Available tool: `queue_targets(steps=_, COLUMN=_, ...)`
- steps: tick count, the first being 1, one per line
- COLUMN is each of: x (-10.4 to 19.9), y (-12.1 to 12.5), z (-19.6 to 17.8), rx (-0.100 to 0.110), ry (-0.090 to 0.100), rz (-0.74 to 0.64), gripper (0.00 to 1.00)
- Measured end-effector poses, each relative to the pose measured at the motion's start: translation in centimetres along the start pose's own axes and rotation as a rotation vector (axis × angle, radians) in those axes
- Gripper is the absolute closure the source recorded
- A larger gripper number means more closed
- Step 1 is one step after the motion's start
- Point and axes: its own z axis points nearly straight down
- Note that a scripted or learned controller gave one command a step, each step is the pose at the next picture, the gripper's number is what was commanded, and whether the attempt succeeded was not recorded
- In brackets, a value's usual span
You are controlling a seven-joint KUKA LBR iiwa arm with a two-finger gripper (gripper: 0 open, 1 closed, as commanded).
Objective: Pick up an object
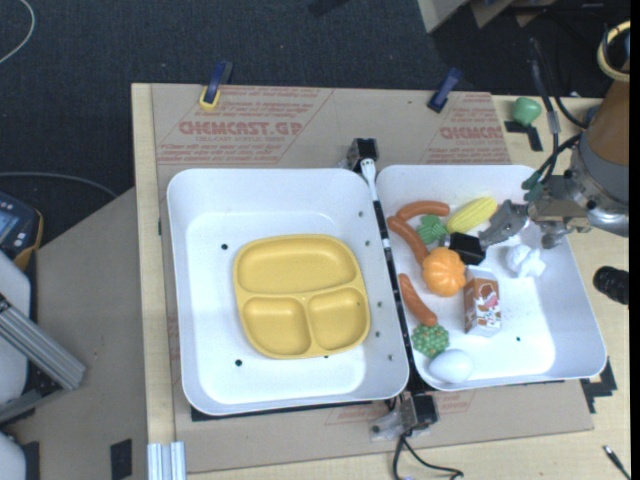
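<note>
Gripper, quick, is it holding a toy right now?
Gripper: over the right bin near the toy corn; open, shut or holding cannot be told.

Bright, even overhead light, soft shadows, mild glare on white bins (190, 268), slightly soft focus.

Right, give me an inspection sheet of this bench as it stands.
Surface: cardboard-covered bench with two blue clamps at the far edge; left bin and right bin side by side.
Job's things: right bin holds two sausages, corn, an orange fruit, two green pieces, a small carton, a white egg, crumpled white item.
Clutter: yellow divided tray in the left bin.
Gripper: gripper low over the right bin beside the corn; nothing visibly held.
Cables: black leads at the arm and below the front edge.
Surroundings: dark carpet.
</note>
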Motion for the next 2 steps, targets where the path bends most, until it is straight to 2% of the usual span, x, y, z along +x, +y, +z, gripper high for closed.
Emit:
queue_targets(steps=1, x=0.0, y=0.2, z=-0.6, rx=-0.012, ry=-0.002, rz=-0.002, gripper=0.00)
queue_targets(steps=2, x=0.4, y=0.3, z=5.8, rx=-0.004, ry=0.000, rz=-0.002, gripper=0.00)
